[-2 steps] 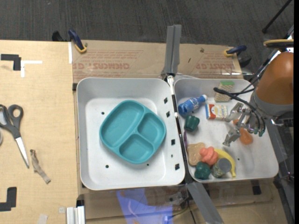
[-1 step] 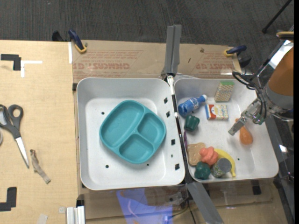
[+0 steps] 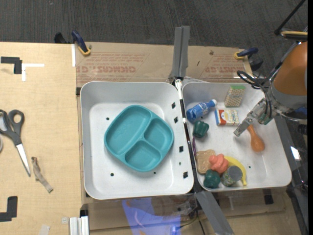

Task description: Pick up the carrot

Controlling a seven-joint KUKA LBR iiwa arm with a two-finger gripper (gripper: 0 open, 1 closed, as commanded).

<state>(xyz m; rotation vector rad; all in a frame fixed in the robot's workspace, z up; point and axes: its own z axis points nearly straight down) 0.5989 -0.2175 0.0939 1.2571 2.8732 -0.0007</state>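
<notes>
Camera view: carrot (image 3: 255, 139) near right bin's (image 3: 282, 173) edge, seemingly touching end effector (image 3: 244, 127).

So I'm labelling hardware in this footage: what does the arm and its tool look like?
The arm comes in from the right: a rounded orange band above a grey wrist section, with dark cables looping beside it. The tool is a slim grey metallic piece; the view is too blurred to make out markings on it.

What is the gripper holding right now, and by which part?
Cannot be told. The gripper is low in the right bin, right at the narrow upper end of the carrot, but a grasp is not visible.
</notes>
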